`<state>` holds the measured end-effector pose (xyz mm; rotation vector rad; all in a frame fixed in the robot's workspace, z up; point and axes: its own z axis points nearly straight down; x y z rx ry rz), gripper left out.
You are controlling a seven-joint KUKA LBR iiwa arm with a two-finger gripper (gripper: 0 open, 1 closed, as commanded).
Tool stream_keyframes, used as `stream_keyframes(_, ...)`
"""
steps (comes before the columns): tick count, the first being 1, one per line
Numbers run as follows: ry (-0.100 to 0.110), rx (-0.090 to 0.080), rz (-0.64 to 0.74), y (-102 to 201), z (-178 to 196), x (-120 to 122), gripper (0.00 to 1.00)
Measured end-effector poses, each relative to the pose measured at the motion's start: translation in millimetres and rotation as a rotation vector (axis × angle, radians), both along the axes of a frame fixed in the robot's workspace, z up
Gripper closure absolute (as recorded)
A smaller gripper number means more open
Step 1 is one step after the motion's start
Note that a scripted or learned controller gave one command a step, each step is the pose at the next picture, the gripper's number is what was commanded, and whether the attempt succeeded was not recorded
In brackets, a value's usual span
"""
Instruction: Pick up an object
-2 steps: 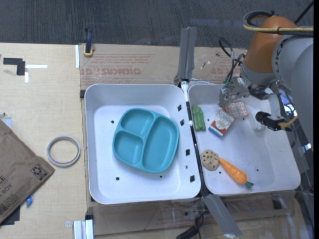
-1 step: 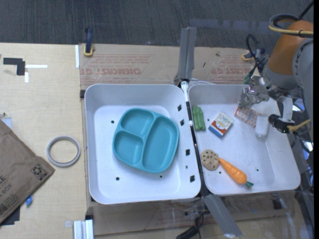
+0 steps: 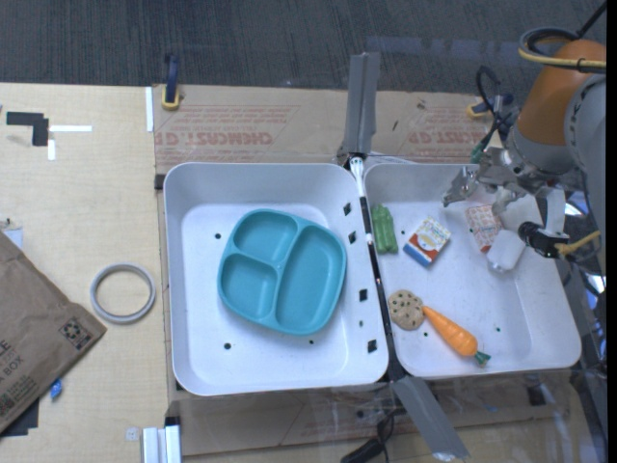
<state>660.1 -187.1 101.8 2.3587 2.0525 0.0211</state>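
Note:
The right bin [image 3: 540,350] holds a green pickle-like piece [image 3: 385,230] by its left wall. A small blue, white and red box [image 3: 427,241] lies beside it. A chocolate-chip cookie [image 3: 406,310] and an orange carrot [image 3: 452,332] sit near the front. A red-and-white packet [image 3: 481,224] and a small white object [image 3: 504,252] lie at the back right. My gripper [image 3: 503,198] hangs over the bin's back right part, just above the packet and the white object. The arm's grey body partly covers both.
The left bin [image 3: 193,355] carries a teal divided plate [image 3: 282,271]. A tape ring [image 3: 122,291] and a cardboard box [image 3: 34,336] lie on the bench to the left. A metal divider [image 3: 362,104] stands between the bins at the back.

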Motion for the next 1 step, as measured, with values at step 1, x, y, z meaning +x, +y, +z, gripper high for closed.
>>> stream_keyframes(1,0.020,0.010,-0.243,-12.4,-11.0,-69.7,0.00)
